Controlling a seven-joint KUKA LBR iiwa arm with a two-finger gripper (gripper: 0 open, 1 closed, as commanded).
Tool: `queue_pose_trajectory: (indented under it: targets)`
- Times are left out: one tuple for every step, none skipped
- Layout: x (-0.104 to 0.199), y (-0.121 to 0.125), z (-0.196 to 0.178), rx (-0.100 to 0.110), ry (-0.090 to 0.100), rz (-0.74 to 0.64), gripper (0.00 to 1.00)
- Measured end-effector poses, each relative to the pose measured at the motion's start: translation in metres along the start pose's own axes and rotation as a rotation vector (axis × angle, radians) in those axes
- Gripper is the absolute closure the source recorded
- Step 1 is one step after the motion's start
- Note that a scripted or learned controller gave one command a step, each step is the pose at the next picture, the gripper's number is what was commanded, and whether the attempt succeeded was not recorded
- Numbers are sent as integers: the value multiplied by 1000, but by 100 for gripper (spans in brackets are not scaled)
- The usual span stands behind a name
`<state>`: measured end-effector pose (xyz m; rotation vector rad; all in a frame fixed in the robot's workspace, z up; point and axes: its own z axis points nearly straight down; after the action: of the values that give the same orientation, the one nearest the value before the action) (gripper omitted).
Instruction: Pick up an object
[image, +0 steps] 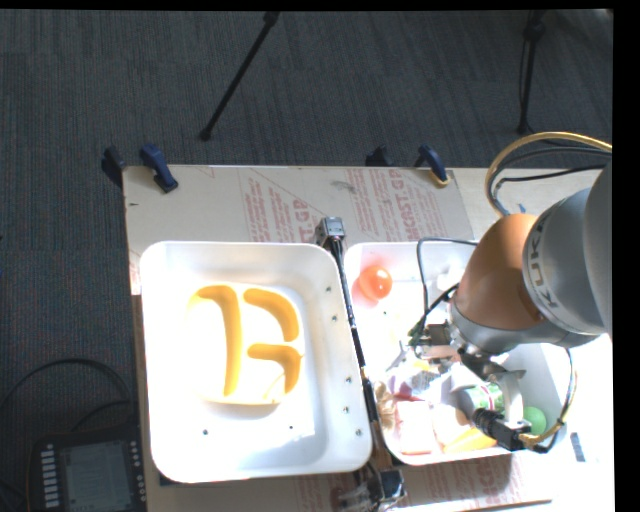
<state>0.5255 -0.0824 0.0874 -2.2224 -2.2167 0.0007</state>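
Behind the gripper (428, 352), well apart, lies an orange ball (375, 282).

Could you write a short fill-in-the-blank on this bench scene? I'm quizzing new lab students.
1. The yellow banana-shaped pieces lie in the ____ bin.
2. The orange ball sits in the ____ bin.
3. The arm hangs over the ____ bin.
4. The blue clamps grip the bench's ____ edge.

Missing words: left; right; right; far
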Motion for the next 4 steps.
queue_pose_trajectory:
  targets:
    - [0,1,-10,1,1,4,100]
    - [107,-17,-100,-2,1,-7,100]
    - [58,-50,-100,1,-1,-1,100]
    - [46,-50,-100,0,-1,-1,100]
